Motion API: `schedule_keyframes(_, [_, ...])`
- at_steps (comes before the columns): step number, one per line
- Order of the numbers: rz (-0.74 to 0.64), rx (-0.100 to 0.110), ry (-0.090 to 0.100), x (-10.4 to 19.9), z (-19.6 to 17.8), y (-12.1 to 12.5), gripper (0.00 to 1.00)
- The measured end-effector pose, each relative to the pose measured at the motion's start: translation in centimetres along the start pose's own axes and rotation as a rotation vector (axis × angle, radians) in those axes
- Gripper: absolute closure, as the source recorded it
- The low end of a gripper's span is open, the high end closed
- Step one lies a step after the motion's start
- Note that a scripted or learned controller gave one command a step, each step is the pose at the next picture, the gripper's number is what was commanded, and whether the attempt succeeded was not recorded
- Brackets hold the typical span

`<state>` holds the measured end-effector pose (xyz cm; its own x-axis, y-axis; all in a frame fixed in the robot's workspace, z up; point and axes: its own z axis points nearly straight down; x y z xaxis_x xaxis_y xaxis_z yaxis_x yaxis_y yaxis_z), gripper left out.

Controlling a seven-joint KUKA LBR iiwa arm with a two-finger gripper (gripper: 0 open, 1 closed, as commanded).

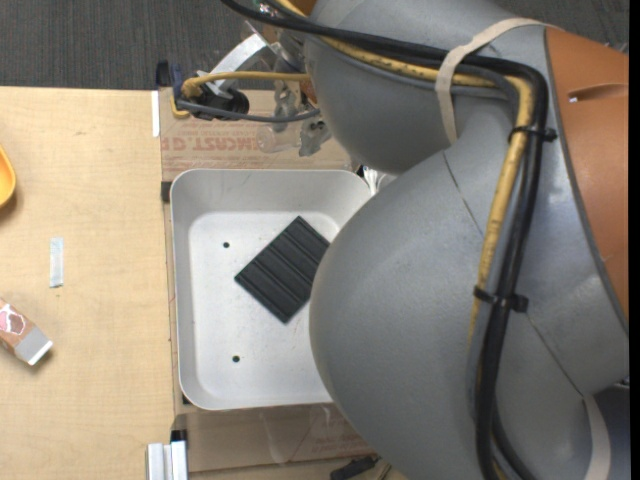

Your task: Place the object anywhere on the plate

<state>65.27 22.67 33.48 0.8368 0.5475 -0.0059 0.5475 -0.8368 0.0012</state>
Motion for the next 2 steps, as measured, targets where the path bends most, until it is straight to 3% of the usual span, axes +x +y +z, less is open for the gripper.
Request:
schedule_keyframes(1, [-0.071, 0.001, -0.001, -4.8, 4.2, 4.2, 1.0])
schedule_keyframes(2, [-0.176, 0.001, 0.0, -8.1, -4.6, 10.8, 1.0])
